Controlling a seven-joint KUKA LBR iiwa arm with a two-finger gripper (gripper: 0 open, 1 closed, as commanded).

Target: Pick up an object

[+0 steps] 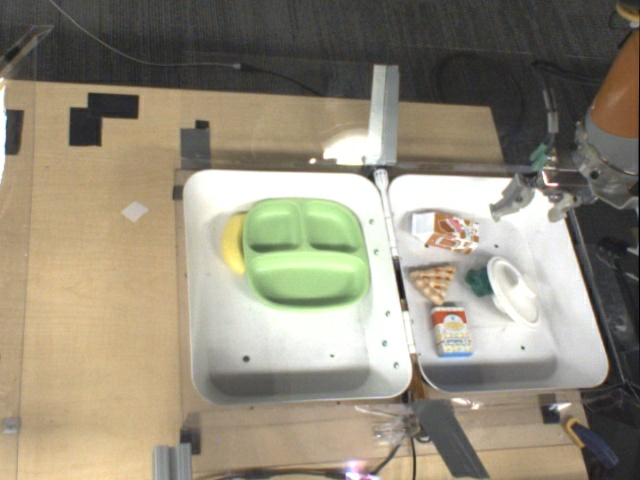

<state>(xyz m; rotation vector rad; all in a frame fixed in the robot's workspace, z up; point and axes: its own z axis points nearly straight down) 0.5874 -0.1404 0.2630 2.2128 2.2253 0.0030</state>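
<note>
Readable text: none at this size.
Red box (452, 329): a red and yellow printed face with a pale round patch near its top; the lettering is too small to read.
Packet (447, 230): a white and orange-red printed wrapper; its marks are blurred.
Surface (90, 268): black square patches at its far left corner, with no letters or numbers on them.

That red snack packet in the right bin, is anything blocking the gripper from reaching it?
Nothing visible does. The gripper hangs over the right bin's far right corner, and the red snack packet lies uncovered to its left, with bare bin floor between them.
</note>
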